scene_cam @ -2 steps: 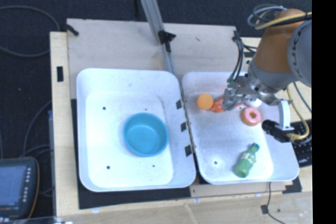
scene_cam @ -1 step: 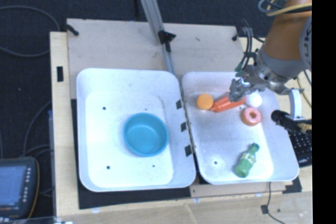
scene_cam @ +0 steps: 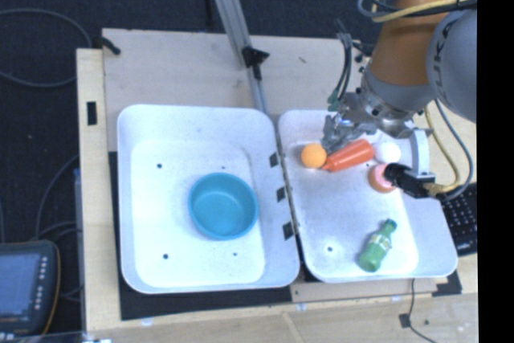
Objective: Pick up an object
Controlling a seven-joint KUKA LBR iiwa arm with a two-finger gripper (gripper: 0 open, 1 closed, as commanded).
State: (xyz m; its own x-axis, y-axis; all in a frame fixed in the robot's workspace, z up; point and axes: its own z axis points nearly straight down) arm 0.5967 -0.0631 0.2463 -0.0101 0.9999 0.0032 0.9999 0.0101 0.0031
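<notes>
In the right bin [scene_cam: 345,265] lie an orange ball [scene_cam: 312,156], an orange-red carrot-shaped piece [scene_cam: 348,156], a white ball [scene_cam: 389,150], a pink round piece [scene_cam: 381,177] and a green bottle [scene_cam: 376,246]. My gripper [scene_cam: 337,136] hangs at the bin's far side, just above the spot where the orange ball meets the carrot piece's left end. From this angle, contact with either one is unclear. The gripper body hides the far end of the carrot piece.
The left bin [scene_cam: 144,173] holds a blue bowl [scene_cam: 222,206]. A slanted metal rail [scene_cam: 233,20] rises behind the bins, ending near their shared edge. Cables [scene_cam: 450,149] and a black part [scene_cam: 408,180] hang from the wrist over the right bin's far right side.
</notes>
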